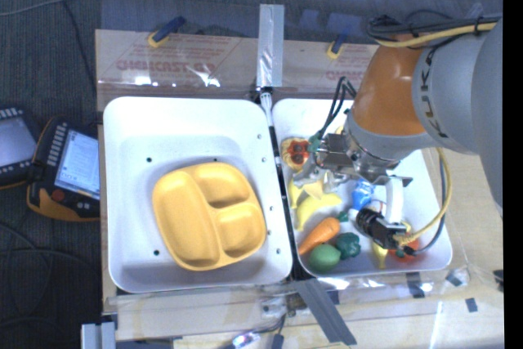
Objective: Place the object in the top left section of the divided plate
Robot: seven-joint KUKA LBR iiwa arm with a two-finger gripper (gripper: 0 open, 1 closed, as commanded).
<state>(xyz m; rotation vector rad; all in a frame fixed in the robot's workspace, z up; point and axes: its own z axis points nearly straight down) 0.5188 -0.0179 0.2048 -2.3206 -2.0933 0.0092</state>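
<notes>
While the arm leans in from the right of the frame, this is how things stand.

Gripper (359, 176): low over the right bin (433, 253), among the toys; whether it is clenched or released I cannot tell, nor whether it grasps anything.
Around it: a carrot (319, 234) just below and left, a green piece (325, 257) under that, yellow pieces (310, 204) beside the divider.
Open room: little; the toys crowd the right bin's lower half.
Left bin (131, 176): wide bare floor around the plate.
Divided plate (209, 214): yellow, centre of the left bin, its sections bare.
Writing: red print on the cardboard (163, 61) at upper left, too blurred to read.
Far left: a handheld screen (69, 167) on the floor.
</notes>
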